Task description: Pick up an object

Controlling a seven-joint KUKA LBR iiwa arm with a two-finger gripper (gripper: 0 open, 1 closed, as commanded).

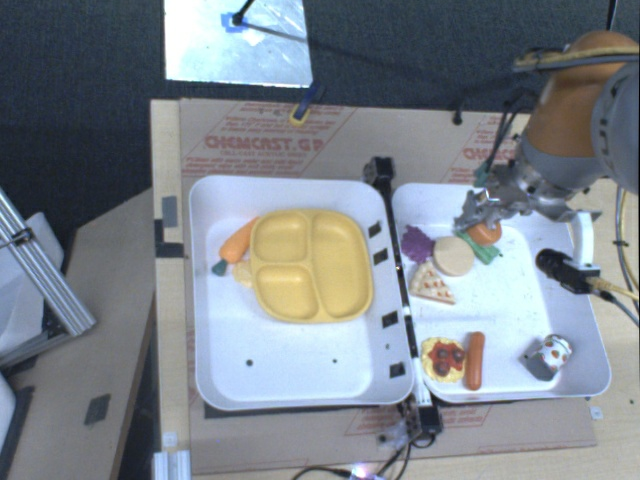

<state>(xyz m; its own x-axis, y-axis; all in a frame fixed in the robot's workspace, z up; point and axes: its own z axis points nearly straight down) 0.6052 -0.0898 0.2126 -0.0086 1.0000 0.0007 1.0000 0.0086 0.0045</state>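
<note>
The gripper (478,211) is showing as a tangle of grey metal at the upper middle of the right bin (515,303), and whether it is set wide or narrow I cannot tell. The arm (572,118) is coming in from the upper right of the frame and is being cut off by the right edge. Just below the gripper, an orange toy with green leaves (488,235) is lying on the bin floor. The gripper is covering its upper edge, so whether the two are touching is not showing, and what food it is meant to be is hard to make out.

In the left bin (300,363), a yellow divided tray (305,265) is taking up the middle. A pale yellow piece (243,274) is peeking out from under the tray's left edge, mostly hidden. A toy carrot (238,240) is leaning against the tray's upper left corner, and a small green bit (218,267) is lying just left of it.

The right bin is holding more toy food. A purple piece (415,240) is sitting near its left wall, a beige disc (453,256) is touching the orange toy's lower left, and a pizza slice (432,285) is lying just below the disc. Lower down, a round yellow piece with red spots (443,358) and a sausage (474,358) are lying side by side. A grey and white object (547,356) is blurring in the lower right corner.
</note>
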